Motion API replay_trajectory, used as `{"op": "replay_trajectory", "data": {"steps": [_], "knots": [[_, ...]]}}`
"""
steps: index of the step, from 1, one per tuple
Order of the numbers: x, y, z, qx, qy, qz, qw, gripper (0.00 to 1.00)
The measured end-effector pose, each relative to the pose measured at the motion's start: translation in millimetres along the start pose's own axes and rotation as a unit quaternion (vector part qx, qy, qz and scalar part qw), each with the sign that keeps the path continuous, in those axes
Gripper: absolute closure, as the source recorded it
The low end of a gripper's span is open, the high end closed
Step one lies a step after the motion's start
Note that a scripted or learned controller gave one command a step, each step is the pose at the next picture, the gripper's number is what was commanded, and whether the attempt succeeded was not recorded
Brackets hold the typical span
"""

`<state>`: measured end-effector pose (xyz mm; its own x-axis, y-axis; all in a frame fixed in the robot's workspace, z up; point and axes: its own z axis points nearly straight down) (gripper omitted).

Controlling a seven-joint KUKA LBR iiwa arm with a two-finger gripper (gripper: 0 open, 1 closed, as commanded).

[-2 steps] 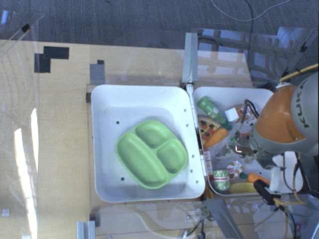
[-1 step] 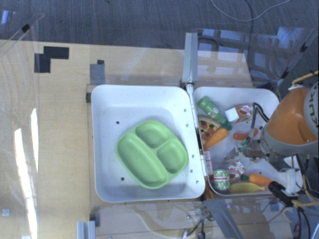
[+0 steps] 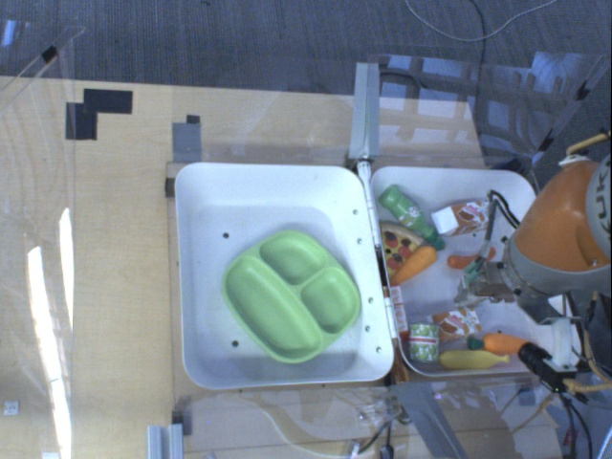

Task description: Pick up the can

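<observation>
The can (image 3: 423, 341) is small, with a red, white and green label, and stands in the front left corner of the right bin (image 3: 512, 182). My gripper (image 3: 481, 279) hangs over the middle of that bin, to the right of and behind the can and apart from it. The grey wrist and orange band (image 3: 564, 223) rise behind the gripper at the right edge. Nothing shows between the gripper and the can except a small printed packet (image 3: 459, 322).
The right bin also holds a green bottle (image 3: 405, 207), a pizza slice (image 3: 396, 244), an orange carrot (image 3: 414, 265), a white box (image 3: 446, 221), a yellow banana (image 3: 472, 360) and a second carrot (image 3: 504, 343). A green divided plate (image 3: 292, 296) lies in the left bin (image 3: 206, 256).
</observation>
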<state>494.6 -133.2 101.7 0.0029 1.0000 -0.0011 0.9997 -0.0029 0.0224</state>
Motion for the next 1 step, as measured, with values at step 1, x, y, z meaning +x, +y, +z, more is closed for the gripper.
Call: {"op": "replay_trajectory", "data": {"steps": [1], "knots": [[0.0,-0.1,0.1,0.000,0.000,0.000,1.0000,0.00]]}}
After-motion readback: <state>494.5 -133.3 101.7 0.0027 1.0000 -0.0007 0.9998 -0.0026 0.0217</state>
